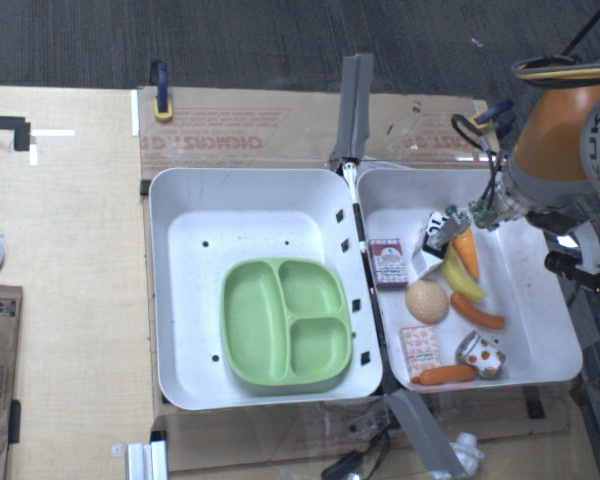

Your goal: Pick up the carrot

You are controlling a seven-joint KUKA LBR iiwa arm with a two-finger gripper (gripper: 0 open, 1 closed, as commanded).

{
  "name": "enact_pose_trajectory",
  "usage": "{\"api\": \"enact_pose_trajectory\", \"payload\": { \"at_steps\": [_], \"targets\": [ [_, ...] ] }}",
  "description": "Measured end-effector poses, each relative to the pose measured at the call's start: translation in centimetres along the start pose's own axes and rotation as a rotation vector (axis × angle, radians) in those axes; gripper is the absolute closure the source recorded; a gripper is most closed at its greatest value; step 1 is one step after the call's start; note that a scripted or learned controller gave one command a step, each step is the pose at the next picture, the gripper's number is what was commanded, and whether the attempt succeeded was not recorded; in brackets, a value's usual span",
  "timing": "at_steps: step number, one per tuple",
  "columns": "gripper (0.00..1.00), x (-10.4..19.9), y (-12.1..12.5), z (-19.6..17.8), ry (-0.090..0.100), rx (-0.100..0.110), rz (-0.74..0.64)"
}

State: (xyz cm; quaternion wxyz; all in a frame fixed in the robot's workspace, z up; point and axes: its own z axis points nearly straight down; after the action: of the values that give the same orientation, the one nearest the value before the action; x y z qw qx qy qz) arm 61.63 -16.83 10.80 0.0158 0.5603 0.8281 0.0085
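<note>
**Carrot under my hand in the right bin**

Nearest the camera in the right bin [540, 373], an orange sausage-like piece [443, 374] lies at the front wall beside a small patterned toy [482, 355]. Behind them sit a round beige ball [427, 301] and a banana [461, 279]. Farther back, my hand [458, 230] meets the carrot [467, 254]; whether it is wide or closed, I cannot tell. The green divided plate [285, 320] fills the left bin [180, 268].
</note>
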Motion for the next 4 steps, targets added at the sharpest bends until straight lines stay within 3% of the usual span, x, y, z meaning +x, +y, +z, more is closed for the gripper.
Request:
{"api": "enact_pose_trajectory", "payload": {
  "at_steps": [2,3,4],
  "targets": [
    [0.00,-0.5,-0.6,0.0,0.001,0.001,-0.264],
    [0.00,2.3,4.2,0.1,-0.004,0.006,-0.466],
    [0.00,0.3,1.3,-6.8,0.019,0.026,-0.382]
  ]
}}
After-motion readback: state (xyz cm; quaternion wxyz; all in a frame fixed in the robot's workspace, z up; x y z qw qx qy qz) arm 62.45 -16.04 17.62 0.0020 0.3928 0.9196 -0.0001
